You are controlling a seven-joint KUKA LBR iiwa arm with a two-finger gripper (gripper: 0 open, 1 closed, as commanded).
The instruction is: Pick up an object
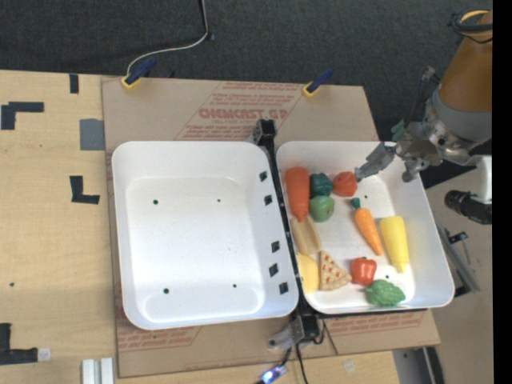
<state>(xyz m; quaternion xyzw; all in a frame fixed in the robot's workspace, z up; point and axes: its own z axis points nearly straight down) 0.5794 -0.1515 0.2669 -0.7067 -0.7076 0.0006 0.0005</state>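
The right bin [424,214] holds several toy foods: a big orange carrot [297,190], a teal piece [321,183], a red tomato [345,184], a green apple [322,208], a small carrot [367,229], a yellow corn cob [394,242], a bread stick [304,234], a pizza slice [332,272], a red pepper [363,270] and green broccoli [386,294]. My gripper [392,166] hangs over the bin's far right corner, just right of the tomato. Its fingers are spread open with nothing between them.
The left bin [192,230] adjoins the right one along a black clipped seam [276,214]. Both rest on a cardboard sheet [232,110] held by clamps. The grey arm [464,94] comes in from the upper right.
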